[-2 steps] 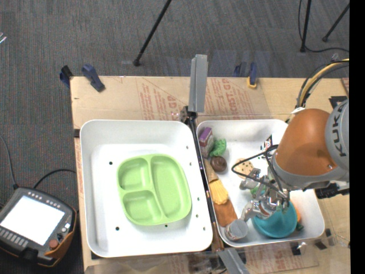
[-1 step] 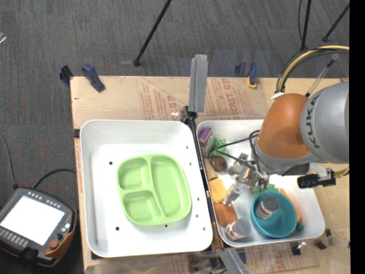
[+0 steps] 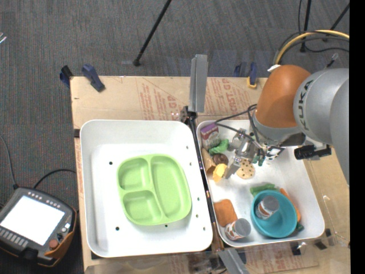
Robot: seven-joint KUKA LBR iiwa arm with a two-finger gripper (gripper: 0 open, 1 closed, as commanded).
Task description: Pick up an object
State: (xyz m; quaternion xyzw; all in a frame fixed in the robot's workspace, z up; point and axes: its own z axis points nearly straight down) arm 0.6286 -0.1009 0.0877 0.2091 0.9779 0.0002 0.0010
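One handheld control pendant [image 3: 34,224] lies on the floor at far left. Of the two white bins, the left bin [image 3: 102,138] holds one green divided plate [image 3: 154,188] with three compartments. The right bin [image 3: 311,187] holds a purple box [image 3: 209,132], a yellow piece [image 3: 219,172], a holed cookie [image 3: 246,169], an orange sponge [image 3: 226,211], two small cans [image 3: 238,229] and a teal bowl [image 3: 276,216]. The gripper [image 3: 244,153] hangs over the cookie; its grip cannot be told.

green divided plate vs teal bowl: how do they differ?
The green divided plate is flat, lime, with three compartments; the teal bowl is deep, round and undivided. The plate lies in the left bin with nothing on it; the bowl sits in the right bin holding a can.
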